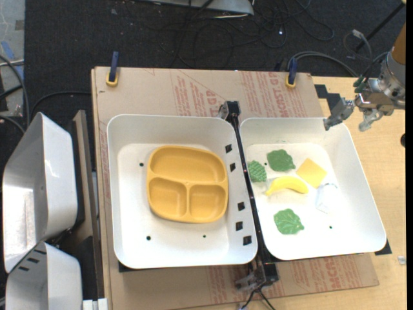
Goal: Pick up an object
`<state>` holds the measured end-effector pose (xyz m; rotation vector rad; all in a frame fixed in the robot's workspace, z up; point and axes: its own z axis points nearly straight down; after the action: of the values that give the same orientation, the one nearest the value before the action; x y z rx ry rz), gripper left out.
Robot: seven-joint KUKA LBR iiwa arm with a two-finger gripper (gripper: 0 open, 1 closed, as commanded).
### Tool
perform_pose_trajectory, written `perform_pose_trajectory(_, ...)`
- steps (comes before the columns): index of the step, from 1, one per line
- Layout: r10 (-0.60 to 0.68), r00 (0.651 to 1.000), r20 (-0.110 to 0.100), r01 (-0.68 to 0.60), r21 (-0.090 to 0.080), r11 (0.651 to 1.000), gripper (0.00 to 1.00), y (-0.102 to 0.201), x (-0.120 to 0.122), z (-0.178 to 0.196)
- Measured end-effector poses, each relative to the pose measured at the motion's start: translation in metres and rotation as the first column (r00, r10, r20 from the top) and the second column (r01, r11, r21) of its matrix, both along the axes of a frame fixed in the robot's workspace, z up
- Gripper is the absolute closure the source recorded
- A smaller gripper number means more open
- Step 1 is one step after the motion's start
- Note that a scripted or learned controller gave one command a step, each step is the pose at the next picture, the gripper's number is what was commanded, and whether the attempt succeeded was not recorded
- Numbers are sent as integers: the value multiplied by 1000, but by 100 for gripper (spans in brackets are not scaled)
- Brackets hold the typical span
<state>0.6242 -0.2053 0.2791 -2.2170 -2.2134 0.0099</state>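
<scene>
Claw above the right bin's far right corner; objects lie down-left of it.

The claw (349,117) hangs with its fingers spread apart, nothing between them. The yellow wedge (312,172) is the nearest piece, with the banana (288,186) just beside it, long axis across the right bin (361,192). Green pieces lie farther left. I judge a descent toward the wedge shortest.

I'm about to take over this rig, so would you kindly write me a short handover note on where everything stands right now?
End effector: above the right bin's far right corner, holding nothing.
Right bin: yellow banana, yellow block, three green pieces, a clear item.
Left bin: yellow divided tray.
Done: nothing picked.
Left: descend, grasp one object, lift.
</scene>
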Motion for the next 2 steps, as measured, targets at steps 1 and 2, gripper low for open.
perform_pose_trajectory(1,3,1000,11,-3,-3,1000,0,1,2,7)
perform_pose_trajectory(2,0,1000,5,0,-1,1000,0,1,-1,-57)
